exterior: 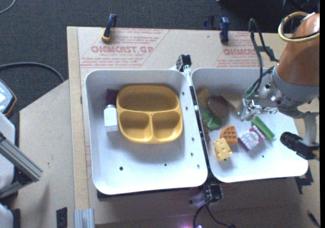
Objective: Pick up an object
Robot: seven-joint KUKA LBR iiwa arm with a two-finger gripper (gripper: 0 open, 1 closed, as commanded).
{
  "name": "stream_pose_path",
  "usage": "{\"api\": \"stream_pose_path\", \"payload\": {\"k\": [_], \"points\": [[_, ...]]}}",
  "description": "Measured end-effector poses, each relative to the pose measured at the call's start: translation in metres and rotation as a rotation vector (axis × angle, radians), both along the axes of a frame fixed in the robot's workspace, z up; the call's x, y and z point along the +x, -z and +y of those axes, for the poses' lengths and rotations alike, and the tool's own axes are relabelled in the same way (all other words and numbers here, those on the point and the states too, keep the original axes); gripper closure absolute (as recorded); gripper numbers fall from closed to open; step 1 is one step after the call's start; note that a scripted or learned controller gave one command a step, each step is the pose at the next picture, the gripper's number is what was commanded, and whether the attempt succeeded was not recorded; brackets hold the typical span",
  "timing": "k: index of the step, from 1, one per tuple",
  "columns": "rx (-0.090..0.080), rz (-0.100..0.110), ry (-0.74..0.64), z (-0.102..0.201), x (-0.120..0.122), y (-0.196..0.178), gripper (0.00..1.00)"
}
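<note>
Where the tool [249, 111] hangs over the right bin [284, 168], we cannot tell its state. Beneath lie small toy foods: green stick [262, 127], pink carton [251, 138], waffle [229, 134], cheese [222, 149]; we judge them light, stiff, best pinched across. The left bin [96, 135] holds a yellow tray [149, 112].

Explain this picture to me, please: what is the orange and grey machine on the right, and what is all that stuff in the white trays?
It is a robot arm, photographed from a camera fixed above the bench. Its gripper hangs over the right bin, among toy foods: a waffle, a cheese block, a pink carton and a green stick. The left bin holds a yellow divided plate and a small white bottle. Nothing visibly sits between the gripper's fingers.
</note>
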State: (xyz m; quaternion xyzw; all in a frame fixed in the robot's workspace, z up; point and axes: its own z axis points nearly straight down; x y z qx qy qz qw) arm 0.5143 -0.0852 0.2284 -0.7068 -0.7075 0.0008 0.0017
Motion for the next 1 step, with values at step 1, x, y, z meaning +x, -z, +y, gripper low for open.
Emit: {"api": "stream_pose_path", "payload": {"k": [1], "points": [[0.000,0.000,0.002,-0.0113,-0.0053,0.0126,1.00]]}}
